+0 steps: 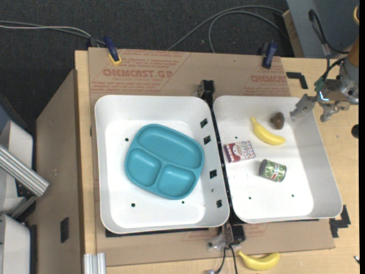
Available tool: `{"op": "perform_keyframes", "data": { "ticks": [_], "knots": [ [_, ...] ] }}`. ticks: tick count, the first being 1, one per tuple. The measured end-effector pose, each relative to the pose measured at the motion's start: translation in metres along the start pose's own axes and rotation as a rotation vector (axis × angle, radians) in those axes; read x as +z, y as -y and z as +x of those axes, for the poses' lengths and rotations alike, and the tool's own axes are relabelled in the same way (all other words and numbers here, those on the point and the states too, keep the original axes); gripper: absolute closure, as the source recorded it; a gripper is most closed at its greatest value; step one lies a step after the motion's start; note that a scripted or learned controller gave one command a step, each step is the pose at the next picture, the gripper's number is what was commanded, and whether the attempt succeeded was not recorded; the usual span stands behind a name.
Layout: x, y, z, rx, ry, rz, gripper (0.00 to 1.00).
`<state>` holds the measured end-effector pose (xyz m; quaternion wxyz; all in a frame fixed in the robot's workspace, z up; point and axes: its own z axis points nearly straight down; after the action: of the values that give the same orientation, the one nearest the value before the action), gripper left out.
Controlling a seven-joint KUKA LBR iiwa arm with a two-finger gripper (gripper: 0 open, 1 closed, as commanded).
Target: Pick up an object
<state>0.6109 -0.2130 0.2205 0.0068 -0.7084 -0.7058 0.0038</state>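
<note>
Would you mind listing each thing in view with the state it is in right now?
hand: open, holding nothing, over the right bin's upper right rim.
banana: lying flat in the right bin, ungrasped.
brown round object: resting beside the banana.
green can: on its side.
red and white packet: lying flat by the bin's left wall.
blue divided tray: flat, right way up, in the left bin.
second banana: lying outside the bins, on the bench's front edge.

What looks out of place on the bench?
A second banana lies outside both bins, on the bench at the near edge below the right bin. The green can in that bin lies on its side. The other items sit inside the bins.
</note>
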Motion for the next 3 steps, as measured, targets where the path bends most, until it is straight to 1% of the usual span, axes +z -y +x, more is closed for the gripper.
{"op": "perform_keyframes", "data": {
  "ticks": [1, 2, 3],
  "knots": [
    [-0.009, -0.003, 0.001, -0.004, 0.004, -0.015, 0.0],
    [0.052, -0.007, -0.003, -0.004, 0.002, -0.009, 0.0],
    [0.114, -0.004, 0.0, -0.004, 0.002, -0.009, 0.0]
  ]
}}
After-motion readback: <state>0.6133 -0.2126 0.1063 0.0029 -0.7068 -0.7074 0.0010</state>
